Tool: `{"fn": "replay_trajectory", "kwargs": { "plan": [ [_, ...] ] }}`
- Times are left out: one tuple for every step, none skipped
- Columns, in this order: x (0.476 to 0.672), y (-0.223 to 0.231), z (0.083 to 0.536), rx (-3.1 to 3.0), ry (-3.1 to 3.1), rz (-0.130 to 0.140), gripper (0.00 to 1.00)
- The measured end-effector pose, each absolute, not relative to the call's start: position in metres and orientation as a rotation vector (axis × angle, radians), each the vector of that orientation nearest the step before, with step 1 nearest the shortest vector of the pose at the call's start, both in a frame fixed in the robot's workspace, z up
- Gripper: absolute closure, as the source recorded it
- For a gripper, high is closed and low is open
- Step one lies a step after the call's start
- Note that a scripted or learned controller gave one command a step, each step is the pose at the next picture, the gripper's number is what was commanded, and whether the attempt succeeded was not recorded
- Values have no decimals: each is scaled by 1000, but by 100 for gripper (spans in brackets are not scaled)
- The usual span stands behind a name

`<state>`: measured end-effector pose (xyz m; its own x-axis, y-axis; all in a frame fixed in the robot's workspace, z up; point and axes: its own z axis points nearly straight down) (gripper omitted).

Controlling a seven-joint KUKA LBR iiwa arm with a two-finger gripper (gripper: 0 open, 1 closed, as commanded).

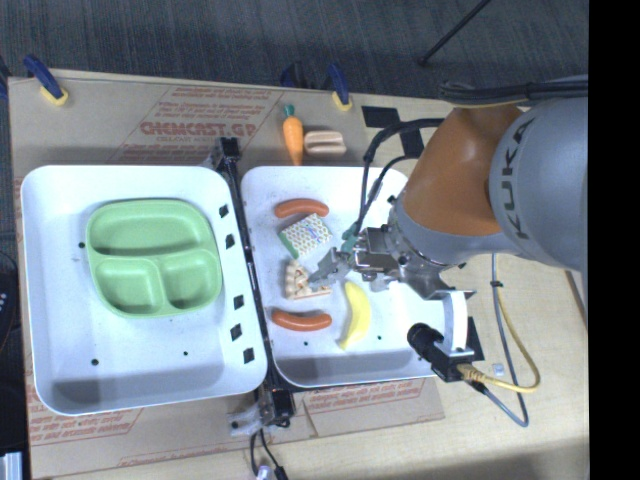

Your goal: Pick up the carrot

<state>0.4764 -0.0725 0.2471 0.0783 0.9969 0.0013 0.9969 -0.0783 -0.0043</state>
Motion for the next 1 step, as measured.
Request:
{"fn": "replay_trajectory", "kwargs": {
  "plan": [
    [550,-41,206,-2516,-1875,5,0]
  ]
}}
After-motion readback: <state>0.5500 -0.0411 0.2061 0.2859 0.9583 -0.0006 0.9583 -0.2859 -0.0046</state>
